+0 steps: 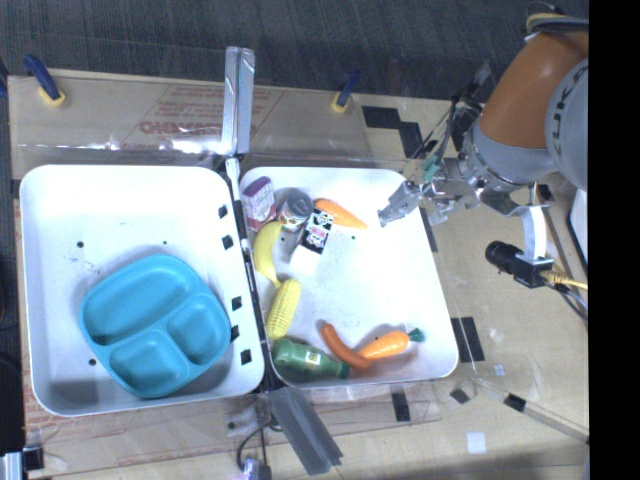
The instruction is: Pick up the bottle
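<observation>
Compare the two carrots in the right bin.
The upper carrot lies near the bin's top, beside the can; the lower carrot lies near the bottom edge, by the green bottle. The lower one shows a green leafy tip; the upper one shows none. The lower looks bigger. Both are orange and lying flat.

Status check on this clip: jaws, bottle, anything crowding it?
Gripper over right bin's upper right edge, holding nothing. Green bottle lying at bin's front edge, untouched. Corn and carrot crowd it.
</observation>
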You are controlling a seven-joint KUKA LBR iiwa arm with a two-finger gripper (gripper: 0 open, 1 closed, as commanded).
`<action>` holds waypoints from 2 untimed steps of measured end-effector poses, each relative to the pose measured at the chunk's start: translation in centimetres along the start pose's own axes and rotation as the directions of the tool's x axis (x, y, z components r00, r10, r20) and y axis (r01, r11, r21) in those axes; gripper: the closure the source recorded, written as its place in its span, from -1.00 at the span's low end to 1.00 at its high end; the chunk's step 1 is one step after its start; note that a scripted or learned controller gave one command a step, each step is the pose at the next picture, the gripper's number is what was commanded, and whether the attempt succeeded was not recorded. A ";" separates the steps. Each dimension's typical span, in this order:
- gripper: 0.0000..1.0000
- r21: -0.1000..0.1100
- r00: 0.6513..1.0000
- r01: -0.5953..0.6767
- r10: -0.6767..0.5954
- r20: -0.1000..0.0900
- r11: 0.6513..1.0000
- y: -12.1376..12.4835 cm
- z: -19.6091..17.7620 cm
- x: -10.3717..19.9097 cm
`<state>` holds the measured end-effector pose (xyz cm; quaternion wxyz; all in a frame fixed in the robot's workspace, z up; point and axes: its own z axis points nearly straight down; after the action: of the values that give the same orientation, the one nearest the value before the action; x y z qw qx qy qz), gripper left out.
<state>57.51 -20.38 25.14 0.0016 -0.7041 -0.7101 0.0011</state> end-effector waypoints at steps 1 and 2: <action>-1.00 0.003 0.977 -0.212 0.212 -0.001 0.977 -6.8 5.6 6.9; -1.00 0.005 0.769 -0.639 0.639 0.000 0.769 -7.6 12.7 9.7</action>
<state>49.78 -10.73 12.50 0.0033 -0.9036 -0.4284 0.0027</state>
